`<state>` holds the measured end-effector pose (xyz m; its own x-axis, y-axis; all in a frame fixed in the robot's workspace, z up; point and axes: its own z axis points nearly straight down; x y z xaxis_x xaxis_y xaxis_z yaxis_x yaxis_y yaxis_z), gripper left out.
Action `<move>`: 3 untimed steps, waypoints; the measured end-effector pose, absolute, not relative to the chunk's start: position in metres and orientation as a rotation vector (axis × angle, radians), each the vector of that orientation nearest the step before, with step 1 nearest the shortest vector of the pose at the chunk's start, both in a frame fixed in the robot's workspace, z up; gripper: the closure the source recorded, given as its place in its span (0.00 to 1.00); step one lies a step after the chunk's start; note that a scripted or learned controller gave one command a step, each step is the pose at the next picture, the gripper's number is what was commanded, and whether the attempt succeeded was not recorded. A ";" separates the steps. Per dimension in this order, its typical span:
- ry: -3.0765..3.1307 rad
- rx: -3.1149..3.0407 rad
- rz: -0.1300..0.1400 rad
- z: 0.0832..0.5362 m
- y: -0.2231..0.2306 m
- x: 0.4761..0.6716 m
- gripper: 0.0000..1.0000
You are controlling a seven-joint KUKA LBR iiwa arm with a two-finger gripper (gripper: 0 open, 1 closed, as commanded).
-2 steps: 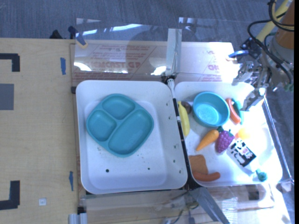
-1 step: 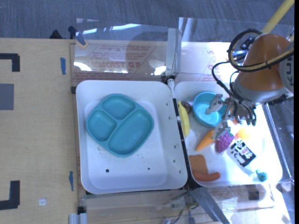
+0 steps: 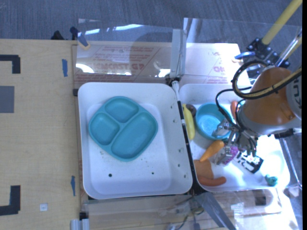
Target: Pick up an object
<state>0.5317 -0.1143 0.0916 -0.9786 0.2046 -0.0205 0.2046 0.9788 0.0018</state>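
Camera view: the gripper [image 3: 229, 150] hangs low in the right bin [image 3: 280, 164], among a carrot [image 3: 211, 152], a purple object [image 3: 230, 152], a blue bowl [image 3: 211, 120] and a banana [image 3: 189, 122]; finger state cannot be told. A divided teal plate [image 3: 123, 127] lies in the left bin [image 3: 96, 176]. A clean pick requires centring over one item, clear of its neighbours
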 end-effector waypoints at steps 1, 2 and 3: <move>3.117 0.148 -0.005 0.092 -0.093 0.543 0.00; 3.101 0.343 0.002 0.092 -0.097 0.527 0.00; 3.082 0.339 0.000 0.107 -0.097 0.532 1.00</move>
